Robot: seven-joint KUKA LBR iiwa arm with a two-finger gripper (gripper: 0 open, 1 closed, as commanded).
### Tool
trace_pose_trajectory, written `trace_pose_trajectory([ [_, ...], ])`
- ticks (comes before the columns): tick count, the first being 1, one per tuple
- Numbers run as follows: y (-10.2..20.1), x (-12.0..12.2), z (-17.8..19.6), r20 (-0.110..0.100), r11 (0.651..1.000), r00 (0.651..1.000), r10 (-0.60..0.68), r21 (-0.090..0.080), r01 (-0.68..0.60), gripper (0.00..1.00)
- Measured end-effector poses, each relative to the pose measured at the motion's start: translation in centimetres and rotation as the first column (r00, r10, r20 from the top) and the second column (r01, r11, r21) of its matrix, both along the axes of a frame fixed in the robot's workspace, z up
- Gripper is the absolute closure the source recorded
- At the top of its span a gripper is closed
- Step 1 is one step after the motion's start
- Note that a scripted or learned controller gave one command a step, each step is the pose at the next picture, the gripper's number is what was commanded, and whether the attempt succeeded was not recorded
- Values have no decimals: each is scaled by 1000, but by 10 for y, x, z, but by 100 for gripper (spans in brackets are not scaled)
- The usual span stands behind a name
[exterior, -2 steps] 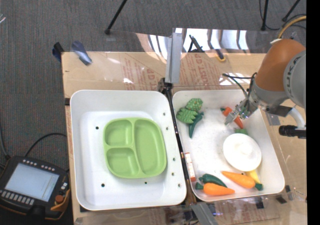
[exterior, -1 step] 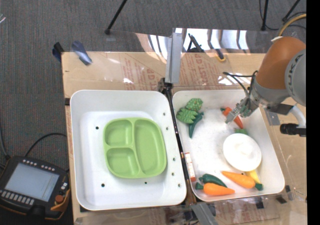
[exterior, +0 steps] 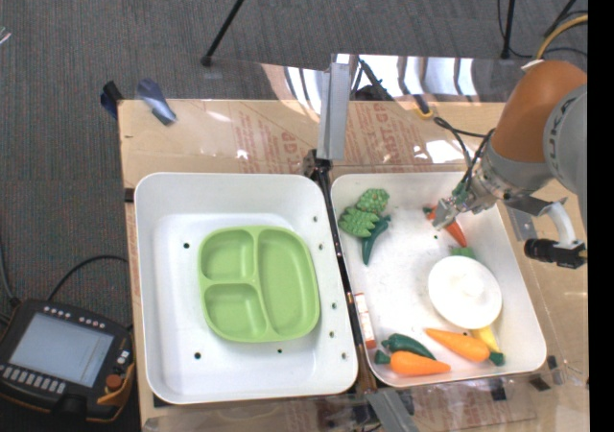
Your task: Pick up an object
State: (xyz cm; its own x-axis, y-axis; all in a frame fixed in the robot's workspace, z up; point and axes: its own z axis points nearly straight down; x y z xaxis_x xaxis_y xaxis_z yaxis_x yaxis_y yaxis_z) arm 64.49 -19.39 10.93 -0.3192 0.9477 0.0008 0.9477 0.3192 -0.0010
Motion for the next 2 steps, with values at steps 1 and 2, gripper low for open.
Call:
trace_pose_trajectory([
  [1,54,3,104,8,999,998,-55,-1,55,100],
  [2,13,-151,43,-12,999,999,-37,2,37,100],
])
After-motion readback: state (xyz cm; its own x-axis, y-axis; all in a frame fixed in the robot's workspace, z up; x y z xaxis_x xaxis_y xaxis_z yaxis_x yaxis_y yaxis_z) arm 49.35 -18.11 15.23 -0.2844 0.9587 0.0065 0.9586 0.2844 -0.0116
